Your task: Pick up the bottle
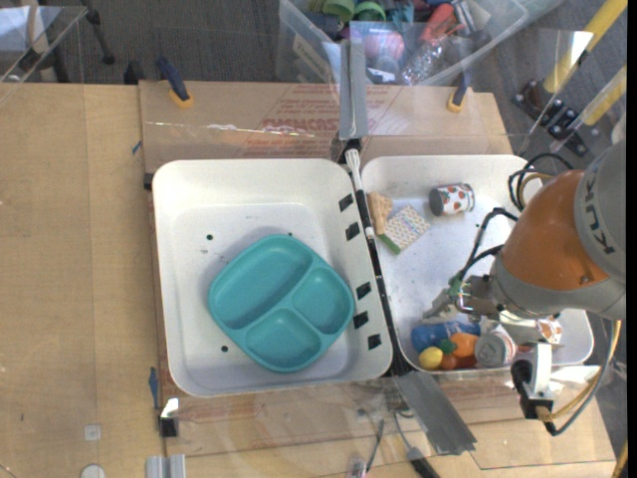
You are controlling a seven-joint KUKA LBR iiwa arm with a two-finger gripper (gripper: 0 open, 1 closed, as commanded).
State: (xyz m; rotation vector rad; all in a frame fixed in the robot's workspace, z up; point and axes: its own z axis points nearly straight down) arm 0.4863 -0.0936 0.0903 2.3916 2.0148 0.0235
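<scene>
A small grey-capped bottle (451,199) with a white, red-spotted label lies on its side near the far edge of the right bin (438,267). My gripper (460,305) hangs low over the near part of that bin, well short of the bottle. Just below it is a cluster of small items (450,345): a yellow ball, an orange piece, a blue piece and a white-and-red round container (495,348). The orange-banded wrist (552,237) hides the right side of the bin.
A teal divided plate (282,302) lies in the left bin (179,267). A patterned card-like piece (400,226) rests by the divider (363,257) in the right bin. A clear tub of toys (398,13) stands behind the bins.
</scene>
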